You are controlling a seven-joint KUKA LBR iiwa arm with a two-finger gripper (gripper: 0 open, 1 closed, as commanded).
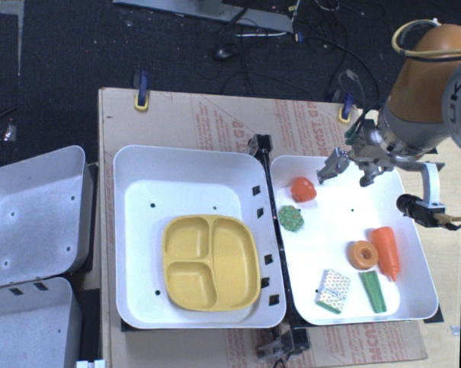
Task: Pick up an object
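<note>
While above the right bin [416,302], jaws [351,171] spread, beside a red tomato [303,190].

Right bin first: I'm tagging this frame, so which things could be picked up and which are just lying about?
Pickable:
red tomato
green broccoli
orange ring
carrot
green stick
patterned carton

Lying about:
yellow divided tray
yellow clamps

Right bin, centre-right of frame: red tomato [303,190] upper left; green broccoli floret [291,217] just below it. Orange ring [362,255] touching orange carrot [387,252], lower right. Green stick [374,291] and patterned carton [333,291] near bottom edge.
</note>
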